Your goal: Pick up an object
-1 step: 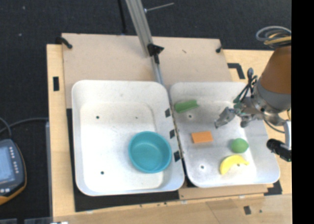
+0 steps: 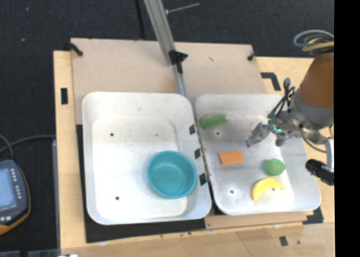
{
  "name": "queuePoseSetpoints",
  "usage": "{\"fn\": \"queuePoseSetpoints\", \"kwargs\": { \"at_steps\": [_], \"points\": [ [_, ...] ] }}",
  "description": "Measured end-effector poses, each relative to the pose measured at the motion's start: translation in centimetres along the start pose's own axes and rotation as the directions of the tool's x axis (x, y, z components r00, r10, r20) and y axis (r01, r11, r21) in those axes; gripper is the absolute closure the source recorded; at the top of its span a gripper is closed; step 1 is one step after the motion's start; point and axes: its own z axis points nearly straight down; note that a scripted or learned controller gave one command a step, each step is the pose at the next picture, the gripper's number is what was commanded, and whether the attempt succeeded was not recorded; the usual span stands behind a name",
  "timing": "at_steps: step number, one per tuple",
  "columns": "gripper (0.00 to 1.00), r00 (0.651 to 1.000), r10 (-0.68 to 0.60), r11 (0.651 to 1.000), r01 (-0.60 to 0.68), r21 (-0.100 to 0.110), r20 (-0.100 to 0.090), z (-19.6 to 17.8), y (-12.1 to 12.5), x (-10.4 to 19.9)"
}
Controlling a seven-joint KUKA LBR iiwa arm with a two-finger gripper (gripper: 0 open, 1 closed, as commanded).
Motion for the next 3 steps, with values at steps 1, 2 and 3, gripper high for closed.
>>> {"fn": "queuePoseSetpoints", "kwargs": {
  "at_steps": [1, 2, 3],
  "points": [
    [0.00, 1.000, 0.003, 1.000, -0.003, 0.005, 0.003, 4.4, -0.5, -0.5],
    [0.00, 1.000, 0.005, 1.000, -0.005, 0.005, 0.003, 9.1, 0.2, -0.9],
    [0.00, 1.000, 0.005, 1.000, -0.005, -0.001, 0.003, 10.2, 0.4, -1.1]
  ]
}}
